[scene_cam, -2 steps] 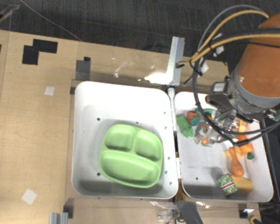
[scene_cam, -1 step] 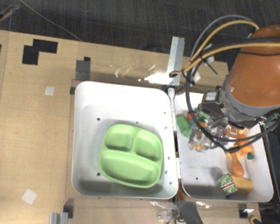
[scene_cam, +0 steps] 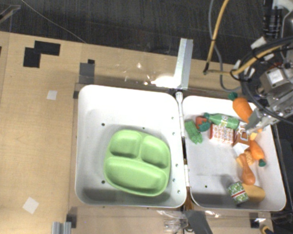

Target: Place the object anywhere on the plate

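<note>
A green sectioned plate (scene_cam: 137,162) lies in the left bin (scene_cam: 94,104). The right bin (scene_cam: 206,188) holds a carrot (scene_cam: 242,108), a green bottle (scene_cam: 221,120), a red-and-white carton (scene_cam: 222,135) and other toy foods. The gripper (scene_cam: 253,123) hangs over the right bin's far right side, near the carrot, above the wooden worktop (scene_cam: 27,144).

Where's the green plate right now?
The green plate lies in the left bin, toward its front, across the divider from the right bin that holds the toy foods.

Light wooden bench (scene_cam: 27,144), black squares (scene_cam: 40,52) on top; dark carpet (scene_cam: 110,9) behind.
</note>
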